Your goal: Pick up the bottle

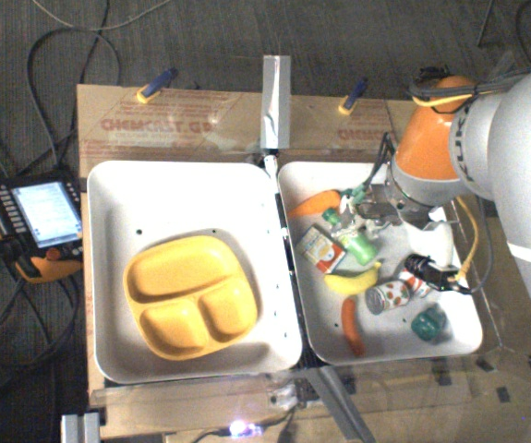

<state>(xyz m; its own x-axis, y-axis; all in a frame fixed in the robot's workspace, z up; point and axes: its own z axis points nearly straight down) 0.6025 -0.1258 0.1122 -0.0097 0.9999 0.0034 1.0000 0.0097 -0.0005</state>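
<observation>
Bottle (358, 247), green, lies in my right bin (459, 340), crowded by a juice carton (321, 248), a banana (353, 280), a carrot (312, 203) and a red-patterned can (390, 296). My end effector (368, 207) hangs just above it; I cannot tell its opening. The left bin (108, 247) holds a yellow divided tray (191, 293).

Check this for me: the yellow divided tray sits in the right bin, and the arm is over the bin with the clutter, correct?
Not quite. The camera view shows the yellow divided tray in the left bin, not the right. The arm is indeed over the right bin with the clutter.
</observation>
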